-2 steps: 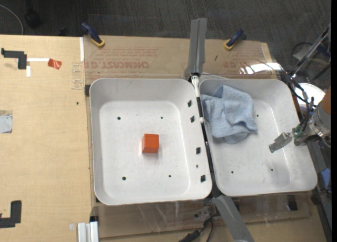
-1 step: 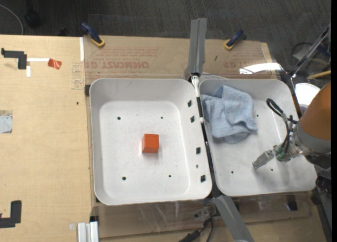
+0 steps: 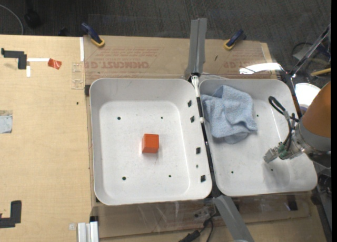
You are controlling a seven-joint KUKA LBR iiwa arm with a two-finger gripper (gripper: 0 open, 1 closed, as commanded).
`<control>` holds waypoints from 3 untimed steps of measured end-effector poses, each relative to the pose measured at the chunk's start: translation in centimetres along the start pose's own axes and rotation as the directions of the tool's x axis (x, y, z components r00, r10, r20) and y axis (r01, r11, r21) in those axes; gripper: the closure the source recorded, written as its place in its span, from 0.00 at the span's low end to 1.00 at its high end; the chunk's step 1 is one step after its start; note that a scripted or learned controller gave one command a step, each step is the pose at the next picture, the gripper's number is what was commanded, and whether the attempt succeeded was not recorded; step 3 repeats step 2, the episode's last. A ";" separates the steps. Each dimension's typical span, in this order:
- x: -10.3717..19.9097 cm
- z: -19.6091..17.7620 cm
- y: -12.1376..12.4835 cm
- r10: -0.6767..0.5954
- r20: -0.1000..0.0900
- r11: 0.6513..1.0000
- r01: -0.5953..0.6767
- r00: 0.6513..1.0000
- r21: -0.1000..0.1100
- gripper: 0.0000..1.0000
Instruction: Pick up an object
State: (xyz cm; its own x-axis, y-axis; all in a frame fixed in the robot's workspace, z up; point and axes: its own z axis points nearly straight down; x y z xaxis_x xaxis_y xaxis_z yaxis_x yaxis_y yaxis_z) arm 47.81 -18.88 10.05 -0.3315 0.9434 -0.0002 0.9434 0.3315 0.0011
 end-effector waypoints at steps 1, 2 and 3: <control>6.0 0.9 2.0 0.022 -0.001 1.000 -0.022 1.000 0.002 1.00; -0.4 -16.8 0.0 -0.026 0.003 1.000 0.026 1.000 0.000 1.00; -0.4 -16.8 0.0 -0.026 0.003 1.000 0.026 1.000 0.000 1.00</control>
